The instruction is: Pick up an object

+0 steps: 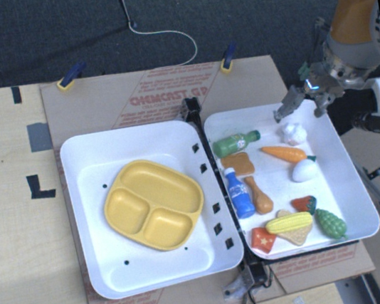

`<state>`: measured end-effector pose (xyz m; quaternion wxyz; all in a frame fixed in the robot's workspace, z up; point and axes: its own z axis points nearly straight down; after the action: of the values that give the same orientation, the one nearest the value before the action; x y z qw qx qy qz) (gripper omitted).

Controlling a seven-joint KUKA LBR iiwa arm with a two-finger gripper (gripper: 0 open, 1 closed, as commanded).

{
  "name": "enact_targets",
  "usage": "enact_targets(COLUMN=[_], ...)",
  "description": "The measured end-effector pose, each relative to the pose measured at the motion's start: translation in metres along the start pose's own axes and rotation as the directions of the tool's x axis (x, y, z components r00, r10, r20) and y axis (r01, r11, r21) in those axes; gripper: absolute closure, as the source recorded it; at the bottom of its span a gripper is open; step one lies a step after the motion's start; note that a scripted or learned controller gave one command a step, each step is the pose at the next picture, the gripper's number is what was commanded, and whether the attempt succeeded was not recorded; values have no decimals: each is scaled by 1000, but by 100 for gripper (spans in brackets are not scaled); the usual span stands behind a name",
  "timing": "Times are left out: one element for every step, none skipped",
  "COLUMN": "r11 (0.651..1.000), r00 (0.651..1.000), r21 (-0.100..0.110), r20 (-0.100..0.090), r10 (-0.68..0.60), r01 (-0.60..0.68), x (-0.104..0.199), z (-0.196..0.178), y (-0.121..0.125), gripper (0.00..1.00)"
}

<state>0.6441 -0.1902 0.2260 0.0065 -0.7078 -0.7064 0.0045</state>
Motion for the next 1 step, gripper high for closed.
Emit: enact_targets(r11=[1000], r00=[1000], r21=[-14], r20=[3], r10=[-3], r01=[3], x=[0], z=[-9], y=[3], gripper=[0])
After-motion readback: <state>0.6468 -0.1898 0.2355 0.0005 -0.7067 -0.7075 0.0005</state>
